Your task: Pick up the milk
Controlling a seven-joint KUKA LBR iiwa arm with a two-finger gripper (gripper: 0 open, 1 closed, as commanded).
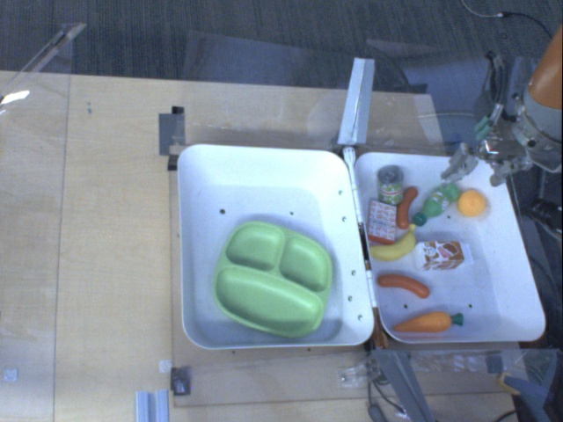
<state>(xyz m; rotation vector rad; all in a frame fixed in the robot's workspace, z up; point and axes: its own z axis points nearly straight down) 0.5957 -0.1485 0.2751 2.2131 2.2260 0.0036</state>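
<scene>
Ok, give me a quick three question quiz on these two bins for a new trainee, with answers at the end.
1. True or false: the milk carton lies in the same bin as the green plate.
2. Which thing lies nearest the front edge of the right bin? A) carrot B) can C) orange
3. What yellow thing lies just left of the milk carton?

Key: 1. False, it is in the right bin. 2. A. 3. The banana.
</scene>
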